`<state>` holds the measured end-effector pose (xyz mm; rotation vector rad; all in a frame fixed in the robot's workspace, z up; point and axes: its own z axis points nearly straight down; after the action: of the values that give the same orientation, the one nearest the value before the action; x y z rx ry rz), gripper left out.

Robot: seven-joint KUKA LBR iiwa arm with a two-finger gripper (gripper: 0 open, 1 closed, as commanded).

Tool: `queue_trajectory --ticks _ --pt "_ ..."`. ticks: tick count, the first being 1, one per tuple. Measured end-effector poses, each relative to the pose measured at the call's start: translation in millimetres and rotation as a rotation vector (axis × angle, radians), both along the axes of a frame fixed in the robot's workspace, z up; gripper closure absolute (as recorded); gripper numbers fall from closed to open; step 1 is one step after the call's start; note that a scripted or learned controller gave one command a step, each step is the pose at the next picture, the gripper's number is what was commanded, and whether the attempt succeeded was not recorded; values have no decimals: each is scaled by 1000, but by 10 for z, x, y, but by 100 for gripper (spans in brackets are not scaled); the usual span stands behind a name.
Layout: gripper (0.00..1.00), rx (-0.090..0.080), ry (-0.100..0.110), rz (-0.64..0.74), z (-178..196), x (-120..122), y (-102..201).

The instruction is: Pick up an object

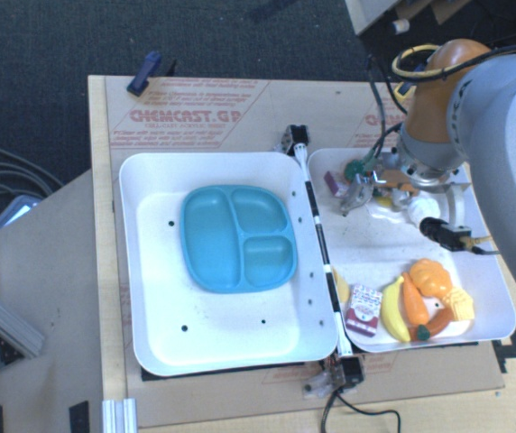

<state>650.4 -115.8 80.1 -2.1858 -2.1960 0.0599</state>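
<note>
Reaching from the right, arm is lowering its tool (pixel 359 190) into the right bin's (pixel 502 318) far end, grip state unreadable | toy foods are lying near: banana (pixel 393 311), carrot (pixel 415 303), small carton (pixel 363 308) at bin's near end | left bin (pixel 150 332) is holding a blue divided plate (pixel 238 238)

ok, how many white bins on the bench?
2. The left bin holds a blue divided plate. The right bin holds a banana, a carton and other toy food, with the tool low over its far end.
</note>
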Motion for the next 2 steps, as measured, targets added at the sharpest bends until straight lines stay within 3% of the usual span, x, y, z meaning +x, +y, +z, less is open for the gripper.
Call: queue_trajectory --ticks 1,2 --pt "100 0 3 -1 99 -4 5" --pt "0 0 2 -1 102 0 7"
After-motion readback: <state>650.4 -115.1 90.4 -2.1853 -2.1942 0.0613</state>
